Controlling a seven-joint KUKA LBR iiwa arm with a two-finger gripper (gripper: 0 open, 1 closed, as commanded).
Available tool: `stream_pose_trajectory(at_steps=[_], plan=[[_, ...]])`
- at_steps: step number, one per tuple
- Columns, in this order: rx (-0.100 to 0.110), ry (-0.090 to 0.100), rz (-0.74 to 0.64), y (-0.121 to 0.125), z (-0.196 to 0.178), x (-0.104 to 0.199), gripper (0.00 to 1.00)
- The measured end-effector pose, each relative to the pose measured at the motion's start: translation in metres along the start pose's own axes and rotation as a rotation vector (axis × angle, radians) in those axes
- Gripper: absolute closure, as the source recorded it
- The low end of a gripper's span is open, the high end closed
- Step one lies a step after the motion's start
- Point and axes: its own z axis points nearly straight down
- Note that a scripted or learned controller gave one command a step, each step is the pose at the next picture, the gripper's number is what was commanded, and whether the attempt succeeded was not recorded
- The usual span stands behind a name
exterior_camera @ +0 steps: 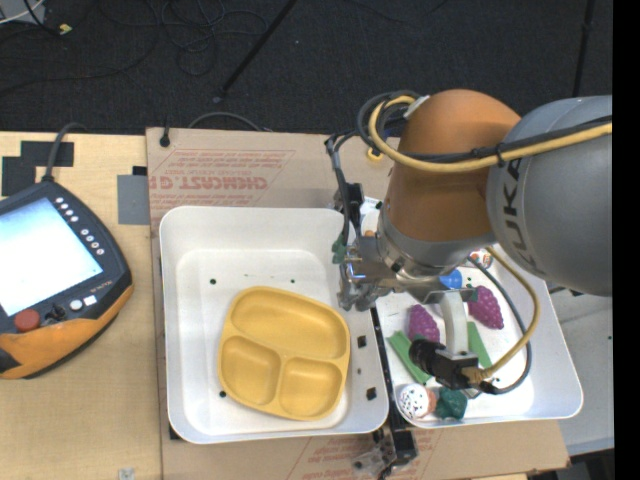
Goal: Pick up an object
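My claw (352, 286) hangs low by the wall between the two bins, arm leaning across the right bin (560, 388), probably because the small grabbable stuff sits there: purple grapes (487, 306), a dotted ball (413, 400). Can't tell if the claw's open or closed. The yellow plate (285, 353) lies flat in the left bin (190, 268), looks harder to grab

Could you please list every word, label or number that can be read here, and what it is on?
"UK": part of a larger name, on the grey arm.
Red print, upside down, on the far part of the cardboard: too blurred to read.
Red print at the cardboard's near edge: too blurred to read.
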Motion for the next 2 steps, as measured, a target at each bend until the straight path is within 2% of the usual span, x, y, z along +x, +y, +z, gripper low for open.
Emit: stream_pose_trajectory(at_steps=[1, 2], plan=[[-0.031, 0.004, 0.005, -0.037, -0.152, 0.025, 1.0], [-0.031, 0.001, 0.011, -0.04, -0.275, -0.008, 1.0]])
